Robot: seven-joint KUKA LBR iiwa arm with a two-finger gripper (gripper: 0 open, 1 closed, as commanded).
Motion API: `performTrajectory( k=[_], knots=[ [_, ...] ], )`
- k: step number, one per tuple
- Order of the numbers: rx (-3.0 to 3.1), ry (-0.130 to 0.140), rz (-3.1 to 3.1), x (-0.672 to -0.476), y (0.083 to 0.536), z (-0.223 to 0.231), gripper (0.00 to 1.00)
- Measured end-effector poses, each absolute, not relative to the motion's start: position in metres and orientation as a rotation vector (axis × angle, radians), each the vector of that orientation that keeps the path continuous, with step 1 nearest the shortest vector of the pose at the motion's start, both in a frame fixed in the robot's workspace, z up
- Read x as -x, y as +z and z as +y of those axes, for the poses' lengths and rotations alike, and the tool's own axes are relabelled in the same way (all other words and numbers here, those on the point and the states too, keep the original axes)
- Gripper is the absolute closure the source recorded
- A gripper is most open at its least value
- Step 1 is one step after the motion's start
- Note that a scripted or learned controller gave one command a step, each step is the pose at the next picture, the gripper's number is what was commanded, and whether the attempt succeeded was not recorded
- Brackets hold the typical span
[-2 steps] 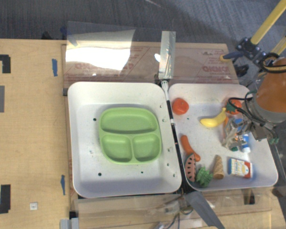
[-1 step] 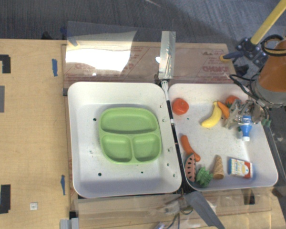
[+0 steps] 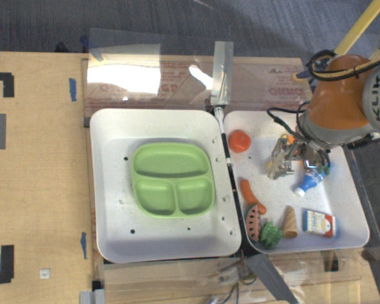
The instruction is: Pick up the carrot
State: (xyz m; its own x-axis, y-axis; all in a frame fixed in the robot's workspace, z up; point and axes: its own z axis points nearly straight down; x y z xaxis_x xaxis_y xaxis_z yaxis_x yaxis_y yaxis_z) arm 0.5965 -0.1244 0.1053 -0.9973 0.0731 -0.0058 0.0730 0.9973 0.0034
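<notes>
One carrot (image 3: pixel 251 195) (right bin (image 3: pixel 358 201)); one end effector (image 3: pixel 284 160) above, grip state unclear.

Bright, even light fell from overhead; a strong white glare washed out the clear panel (image 3: pixel 123 75) behind the left bin (image 3: pixel 107 189). Shadows stayed soft, and fine detail was slightly blurred throughout

Left bin (image 3: pixel 107 189) holds a divided plate (image 3: pixel 173 179). Right bin (image 3: pixel 354 214) holds the carrot (image 3: pixel 251 197) near its left wall; gripper (image 3: pixel 284 160) sits behind and right of it, apart.
</notes>
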Motion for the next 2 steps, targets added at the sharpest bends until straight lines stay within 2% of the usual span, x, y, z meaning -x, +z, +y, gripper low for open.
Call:
performTrajectory(
  k=[1, 2],
  knots=[
    [-0.332, -0.004, 3.102, -0.5771, 0.3306, -0.1465, 1.0],
    [-0.333, -0.001, 3.116, -0.5756, 0.3235, -0.1459, 0.0]
  ],
)
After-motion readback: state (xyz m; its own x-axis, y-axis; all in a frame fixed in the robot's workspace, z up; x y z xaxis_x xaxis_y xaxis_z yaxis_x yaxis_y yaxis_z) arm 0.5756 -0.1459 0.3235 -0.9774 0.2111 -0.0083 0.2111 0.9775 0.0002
